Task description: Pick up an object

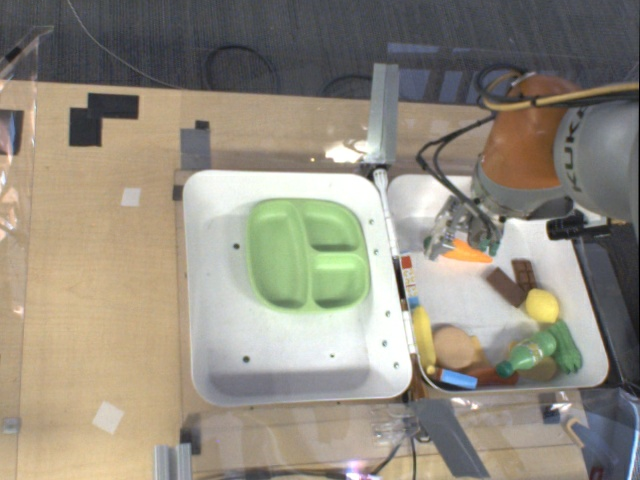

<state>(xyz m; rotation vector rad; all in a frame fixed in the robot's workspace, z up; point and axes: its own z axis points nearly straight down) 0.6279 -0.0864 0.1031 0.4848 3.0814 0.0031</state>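
end effector (pixel 460 236) over right bin (pixel 596 366) | orange carrot (pixel 468 254) just beneath

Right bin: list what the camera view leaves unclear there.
1. Pincer: the arm's wrist hangs over it, so finger spacing is unreadable.
2. Orange carrot-like piece: partly covered by the pincer; contact cannot be judged.
3. Green bottle: it overlaps the clutter under it in the right bin.
4. Blue item: small, cut by the bin's near rim.
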